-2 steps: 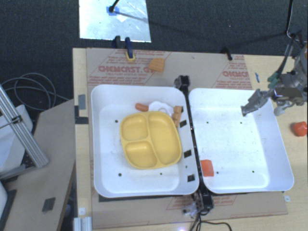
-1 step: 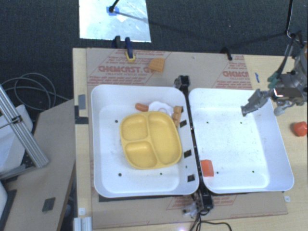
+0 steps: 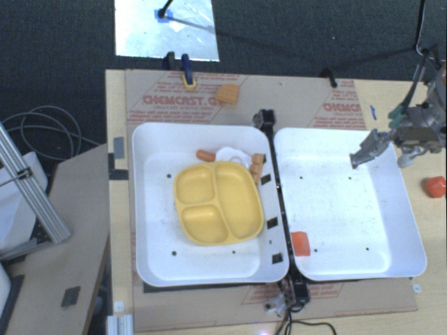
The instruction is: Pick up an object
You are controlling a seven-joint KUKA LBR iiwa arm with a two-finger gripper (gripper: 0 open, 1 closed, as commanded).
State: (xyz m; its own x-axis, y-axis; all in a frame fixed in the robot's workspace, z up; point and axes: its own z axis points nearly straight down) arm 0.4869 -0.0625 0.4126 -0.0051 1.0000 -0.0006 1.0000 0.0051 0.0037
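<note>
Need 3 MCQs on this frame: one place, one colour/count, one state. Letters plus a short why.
1. Where does the yellow divided plate lie?
A. in the left bin
B. in the right bin
C. on the bench outside the bins

2. How many compartments does that plate have?
A. two
B. three
C. five

3. How does the gripper stand?
A. closed on the plate
B. fingers apart, nothing between them, above the right bin
C. pressed on the orange block in the right bin

Answers:
1 A: the plate sits on the floor of the left bin, by a small orange sausage-like piece.
2 B: two upper sections and one wide lower section show.
3 B: the fingers are spread over the upper right part of the right bin, far from the orange block at its lower left corner.
</note>
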